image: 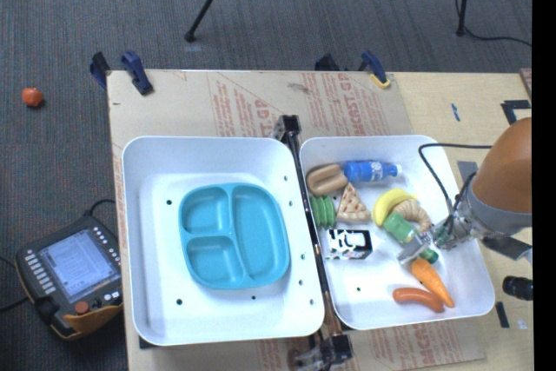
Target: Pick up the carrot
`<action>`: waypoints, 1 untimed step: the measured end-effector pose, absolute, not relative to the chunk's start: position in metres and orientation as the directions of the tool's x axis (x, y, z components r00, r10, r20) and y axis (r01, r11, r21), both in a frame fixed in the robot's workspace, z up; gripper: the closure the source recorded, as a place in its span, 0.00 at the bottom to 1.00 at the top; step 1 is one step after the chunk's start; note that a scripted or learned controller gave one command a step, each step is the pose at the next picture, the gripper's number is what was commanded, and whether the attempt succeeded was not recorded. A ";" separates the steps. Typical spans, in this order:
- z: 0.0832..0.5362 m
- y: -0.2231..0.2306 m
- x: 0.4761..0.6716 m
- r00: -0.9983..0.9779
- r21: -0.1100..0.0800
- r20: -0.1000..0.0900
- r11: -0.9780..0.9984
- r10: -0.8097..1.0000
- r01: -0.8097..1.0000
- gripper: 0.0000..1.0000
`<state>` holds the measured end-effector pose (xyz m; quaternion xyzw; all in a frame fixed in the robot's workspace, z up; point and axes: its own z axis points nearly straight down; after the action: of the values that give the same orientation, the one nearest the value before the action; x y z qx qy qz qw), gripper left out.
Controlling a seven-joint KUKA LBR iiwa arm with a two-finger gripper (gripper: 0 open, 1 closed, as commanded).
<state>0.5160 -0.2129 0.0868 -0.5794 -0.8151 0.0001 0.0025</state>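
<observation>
Orange carrot (431,279) is lying in the right bin (465,295), just below and slightly right of the end effector (419,247), its green top touching or nearly touching the fingertips. Whether the end effector is standing wide or narrow cannot be told; nothing is visibly sitting between its fingers, and the carrot is resting on the bin floor.

An orange-red sausage-shaped item (417,297) is lying below the end effector, just beside the carrot's lower left. A green cylinder (399,228) is sitting immediately up-left of the end effector, with a yellow banana (393,203) beyond it. Farther left, a black-and-white carton (349,243) is standing; its markings are too small to read. A pizza slice (353,204), a green ribbed item (323,211), a hot-dog bun (326,178) and a blue bottle (369,171) with a white label, unreadable, are occupying the area up-left.

Well to the left, the left bin (148,187) is holding a blue divided plate (233,235).

Red lettering is showing on the tabletop (261,100) above the bins, printed reversed and not legible. A pendant (71,274) with a lit screen is lying on the floor far left.
</observation>
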 end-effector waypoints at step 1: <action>0.088 -0.166 0.476 -0.454 0.000 0.002 0.454 0.891 0.891 0.00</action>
<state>0.4760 -0.1663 0.0880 -0.5224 -0.8527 -0.0005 0.0010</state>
